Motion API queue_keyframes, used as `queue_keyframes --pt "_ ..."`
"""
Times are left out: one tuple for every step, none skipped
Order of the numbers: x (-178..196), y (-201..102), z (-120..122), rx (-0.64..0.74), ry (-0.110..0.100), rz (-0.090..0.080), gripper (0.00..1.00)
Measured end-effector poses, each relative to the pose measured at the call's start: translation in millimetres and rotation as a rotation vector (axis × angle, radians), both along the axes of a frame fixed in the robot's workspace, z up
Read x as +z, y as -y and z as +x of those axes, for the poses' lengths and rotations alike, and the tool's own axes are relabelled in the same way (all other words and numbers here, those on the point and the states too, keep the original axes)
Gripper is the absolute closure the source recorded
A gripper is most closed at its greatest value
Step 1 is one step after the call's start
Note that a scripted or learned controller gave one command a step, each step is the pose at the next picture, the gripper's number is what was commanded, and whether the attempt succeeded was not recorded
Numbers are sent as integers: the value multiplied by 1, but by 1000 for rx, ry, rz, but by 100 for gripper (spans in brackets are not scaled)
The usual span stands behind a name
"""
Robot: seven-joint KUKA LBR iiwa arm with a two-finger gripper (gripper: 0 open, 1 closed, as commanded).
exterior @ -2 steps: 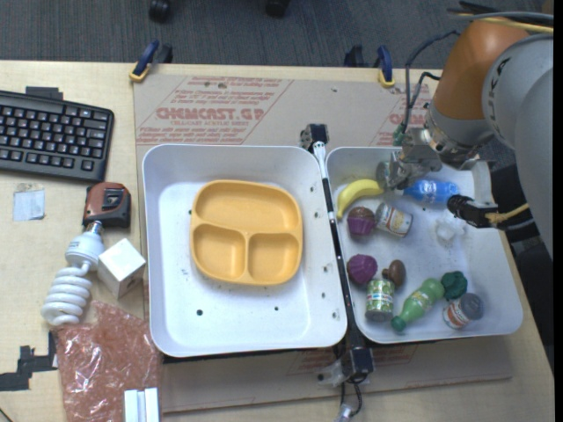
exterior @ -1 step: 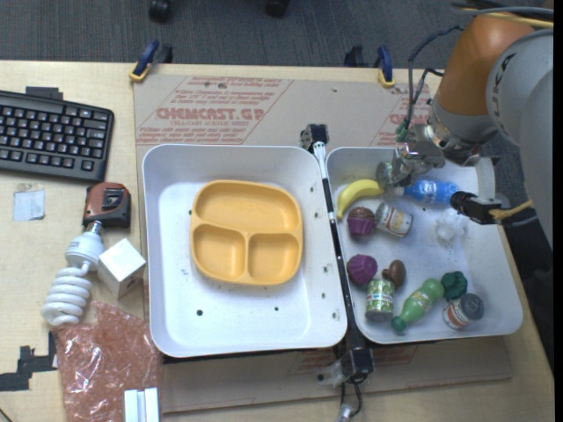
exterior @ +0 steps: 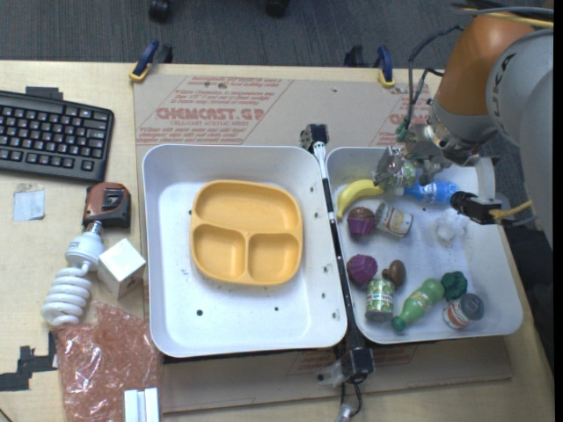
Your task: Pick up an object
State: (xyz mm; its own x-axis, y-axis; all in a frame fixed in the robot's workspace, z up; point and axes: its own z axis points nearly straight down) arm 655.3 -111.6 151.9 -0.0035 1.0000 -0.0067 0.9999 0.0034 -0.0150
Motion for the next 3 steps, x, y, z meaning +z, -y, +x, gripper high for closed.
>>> queue_keyframes --pt "-59 14 -68 -5 16 6 0" --pt "-48 15 -67 -6 19 5 100" --pt "41 -34 -131 -3 16 6 100"
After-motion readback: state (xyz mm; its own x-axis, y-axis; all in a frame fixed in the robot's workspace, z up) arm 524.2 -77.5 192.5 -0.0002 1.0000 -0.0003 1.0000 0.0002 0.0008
